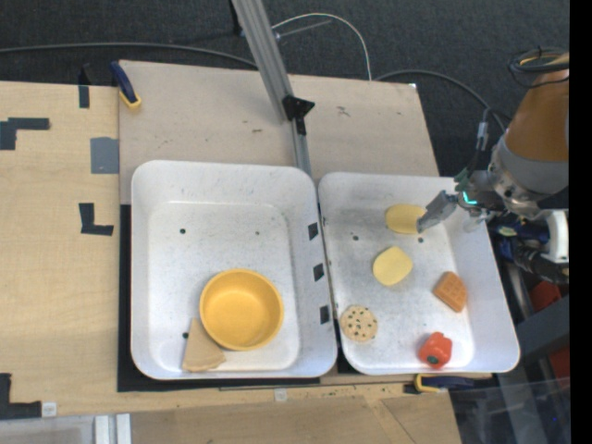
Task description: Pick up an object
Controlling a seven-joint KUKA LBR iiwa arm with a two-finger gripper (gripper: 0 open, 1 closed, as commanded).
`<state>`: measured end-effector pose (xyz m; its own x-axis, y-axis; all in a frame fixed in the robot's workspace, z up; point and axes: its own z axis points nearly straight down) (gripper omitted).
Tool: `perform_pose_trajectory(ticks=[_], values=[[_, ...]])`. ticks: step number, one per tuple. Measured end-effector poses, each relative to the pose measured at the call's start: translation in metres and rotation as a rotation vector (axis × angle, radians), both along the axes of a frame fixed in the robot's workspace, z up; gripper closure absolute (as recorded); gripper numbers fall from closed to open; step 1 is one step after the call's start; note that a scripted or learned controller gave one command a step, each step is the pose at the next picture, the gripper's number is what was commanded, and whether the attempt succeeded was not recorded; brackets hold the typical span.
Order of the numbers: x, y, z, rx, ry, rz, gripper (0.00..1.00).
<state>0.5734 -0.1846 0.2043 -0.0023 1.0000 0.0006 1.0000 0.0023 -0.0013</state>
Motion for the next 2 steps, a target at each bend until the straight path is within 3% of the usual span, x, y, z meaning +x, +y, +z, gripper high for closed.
perform_pose_trajectory(ticks=[1,2], values=[[0.001,0.002,-0.064,0.0,0.007,-0.001,0.0],[0.002,0.003,-0.116,-0.001,-0.002,-0.001,0.0]])
